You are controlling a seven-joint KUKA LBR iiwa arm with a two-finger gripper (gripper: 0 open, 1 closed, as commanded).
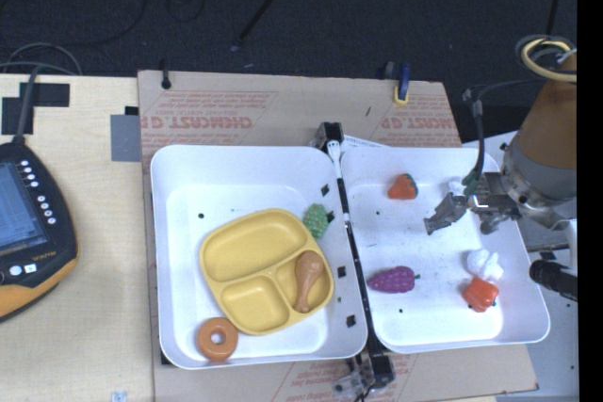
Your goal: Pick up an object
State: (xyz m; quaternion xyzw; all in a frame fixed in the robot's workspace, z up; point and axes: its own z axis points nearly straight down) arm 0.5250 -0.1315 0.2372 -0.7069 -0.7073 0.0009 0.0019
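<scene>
My gripper [465, 221] hangs over the right bin [443, 339], in its upper right part. Its two grey fingers are spread open, with nothing between them. A red strawberry [402, 187] lies to the gripper's upper left. Purple grapes [392, 280] lie below and to its left. A red and white toy [481, 282] sits just below the gripper, near the bin's right wall. All three lie apart from the fingers.
The left bin [179, 202] holds a yellow divided plate [236, 249] with a brown drumstick [307, 279] on it. An orange doughnut [218, 339] and a green broccoli piece [317, 220] lie beside the plate. A pendant with a screen [24, 221] rests at far left.
</scene>
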